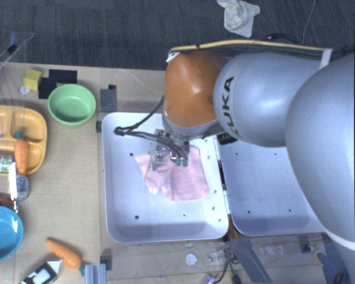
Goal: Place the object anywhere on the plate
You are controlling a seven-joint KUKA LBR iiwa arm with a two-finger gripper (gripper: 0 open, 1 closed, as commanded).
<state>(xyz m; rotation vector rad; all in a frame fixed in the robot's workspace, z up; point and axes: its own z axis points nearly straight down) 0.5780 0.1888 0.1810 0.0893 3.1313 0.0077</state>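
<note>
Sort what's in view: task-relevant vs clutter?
Task-relevant:
pink cloth in the left bin
gripper right over the cloth
yellow divided plate and blue plate, either could be the target

Clutter:
green bowl
two carrots
yellow block
crumpled rag

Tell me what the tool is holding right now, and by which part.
Cannot be told. The tool sits low over the upper edge of the pink cloth in the left bin, but no grip on it shows.
</note>
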